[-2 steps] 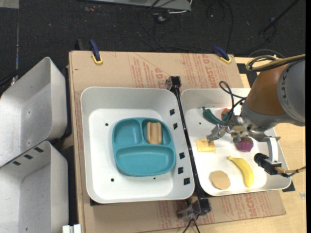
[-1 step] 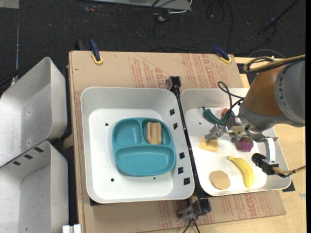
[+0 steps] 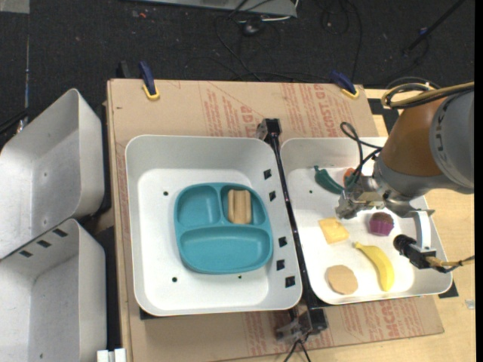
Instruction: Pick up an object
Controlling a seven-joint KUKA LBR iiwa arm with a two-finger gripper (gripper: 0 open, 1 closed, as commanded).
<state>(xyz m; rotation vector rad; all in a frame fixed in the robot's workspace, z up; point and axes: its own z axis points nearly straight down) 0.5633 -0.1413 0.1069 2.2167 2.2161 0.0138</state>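
The gripper [image 3: 349, 207] hung low in the right bin [image 3: 317, 289], its grip impossible to tell; just at its 5 o'clock lay the yellow block [image 3: 333, 230]; the banana [image 3: 377, 265] ran from 11 to 5 o'clock.

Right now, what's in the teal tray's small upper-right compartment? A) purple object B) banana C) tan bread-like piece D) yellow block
C: the tan bread-like piece lies in the upper-right compartment of the teal tray in the left bin; the banana, purple object and yellow block are in the right bin.
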